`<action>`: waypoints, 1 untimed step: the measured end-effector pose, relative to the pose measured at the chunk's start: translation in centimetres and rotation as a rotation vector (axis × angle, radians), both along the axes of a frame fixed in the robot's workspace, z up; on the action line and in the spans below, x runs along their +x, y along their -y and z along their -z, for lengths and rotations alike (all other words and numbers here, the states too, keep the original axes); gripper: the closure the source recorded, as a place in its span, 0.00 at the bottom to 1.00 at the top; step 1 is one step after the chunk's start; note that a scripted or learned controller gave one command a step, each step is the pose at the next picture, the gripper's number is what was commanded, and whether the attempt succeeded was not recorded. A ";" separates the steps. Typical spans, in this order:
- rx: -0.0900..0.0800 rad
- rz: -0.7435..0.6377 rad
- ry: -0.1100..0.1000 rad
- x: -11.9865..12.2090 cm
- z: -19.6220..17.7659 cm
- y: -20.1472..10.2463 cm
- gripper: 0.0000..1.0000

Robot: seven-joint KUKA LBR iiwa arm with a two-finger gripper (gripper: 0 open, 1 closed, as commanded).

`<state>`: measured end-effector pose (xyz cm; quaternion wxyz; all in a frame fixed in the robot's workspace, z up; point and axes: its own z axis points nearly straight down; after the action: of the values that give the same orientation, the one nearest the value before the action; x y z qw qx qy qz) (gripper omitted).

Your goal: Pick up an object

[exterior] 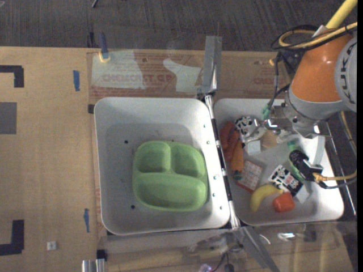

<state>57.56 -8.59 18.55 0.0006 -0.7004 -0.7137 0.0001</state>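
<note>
The tan bench [45, 169] carries black tape corner marks along its left side and short strips of blue tape. At its far edge a clear sheet [153, 72] bears reddish lettering that is too faint to read.

The left bin [108, 123] holds one thing, a lime-green divided tray [170, 175] with three compartments, lying flat near the bin's middle. The right bin [329, 208] touches it along a shared metal seam and holds all the small objects.

The arm [320, 75] comes in from the right, its orange band above the right bin's far corner. Dark letters on the grey shell at the frame's edge read as the start of "KUKA".

The gripper [266, 128] sits low over the far part of the right bin. Whether it is wide or narrow cannot be told, and nothing can be seen in its grasp.

- Just beside it on the left lies a black-and-white spotted toy [245, 123].
- Two orange carrot shapes [231, 143] lie along the bin's left wall.
- A pale card with red markings [249, 175] lies below them, its print unreadable.
- Near the front of the bin, a yellow banana [262, 196] touches a red-orange piece [284, 203].
- A second black-and-white patterned item [285, 178] lies just above those two.
</note>
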 end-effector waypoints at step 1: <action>-0.001 -0.047 0.003 -0.1 -8.7 -1.6 0.00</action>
<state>57.47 -7.04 27.23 -0.0010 -0.6834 -0.7300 -0.0006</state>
